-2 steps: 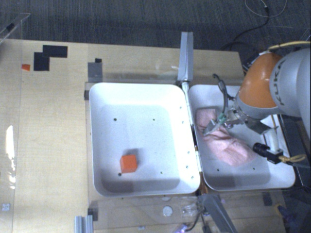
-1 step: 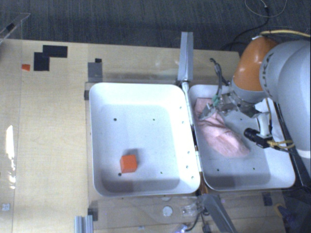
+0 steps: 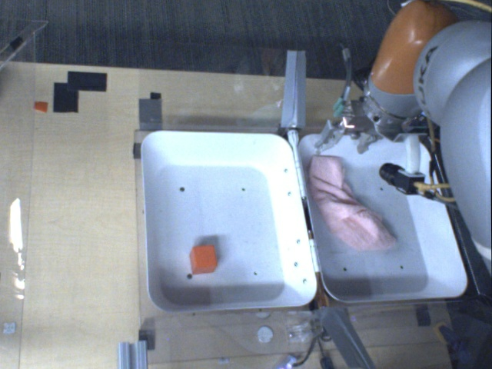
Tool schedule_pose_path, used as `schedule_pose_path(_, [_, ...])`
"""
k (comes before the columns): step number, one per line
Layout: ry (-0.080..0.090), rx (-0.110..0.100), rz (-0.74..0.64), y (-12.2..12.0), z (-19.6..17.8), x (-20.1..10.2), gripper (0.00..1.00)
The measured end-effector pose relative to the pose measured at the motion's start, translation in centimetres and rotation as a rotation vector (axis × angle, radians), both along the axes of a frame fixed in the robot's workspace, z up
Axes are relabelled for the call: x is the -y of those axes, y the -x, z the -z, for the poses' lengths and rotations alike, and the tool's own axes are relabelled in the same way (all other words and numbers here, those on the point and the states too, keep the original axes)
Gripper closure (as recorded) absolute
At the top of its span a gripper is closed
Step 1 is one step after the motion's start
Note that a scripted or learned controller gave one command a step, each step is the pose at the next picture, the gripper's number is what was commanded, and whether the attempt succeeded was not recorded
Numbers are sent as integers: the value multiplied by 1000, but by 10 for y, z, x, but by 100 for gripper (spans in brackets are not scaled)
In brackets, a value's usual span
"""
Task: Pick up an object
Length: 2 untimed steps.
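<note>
A pink soft lump (image 3: 346,204) lies slanted in the right bin (image 3: 438,275), from its far left corner toward the middle. A small orange block (image 3: 204,259) rests near the front of the left bin (image 3: 161,214). My gripper (image 3: 344,133) hangs over the far edge of the right bin, just above the pink lump's upper end. Its metal fingers (image 3: 329,134) are spread, with nothing between them.
A grey divider post (image 3: 293,91) rises between the bins at the back. Black flat shapes (image 3: 77,88) and a tiny orange mark (image 3: 40,107) lie on the wooden bench at the far left. The arm's bulk covers the right bin's far right corner.
</note>
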State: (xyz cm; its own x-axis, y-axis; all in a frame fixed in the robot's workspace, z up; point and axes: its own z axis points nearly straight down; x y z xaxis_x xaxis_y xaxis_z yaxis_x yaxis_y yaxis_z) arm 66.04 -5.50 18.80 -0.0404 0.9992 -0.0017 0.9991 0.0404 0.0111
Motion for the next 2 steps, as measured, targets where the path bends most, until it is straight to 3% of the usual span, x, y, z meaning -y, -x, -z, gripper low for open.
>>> schedule_pose_path(1, [1, -6, -65, -9, 70, 54, 0])
schedule_pose_path(2, [2, 3, -132, 74, 97, 65, 0])
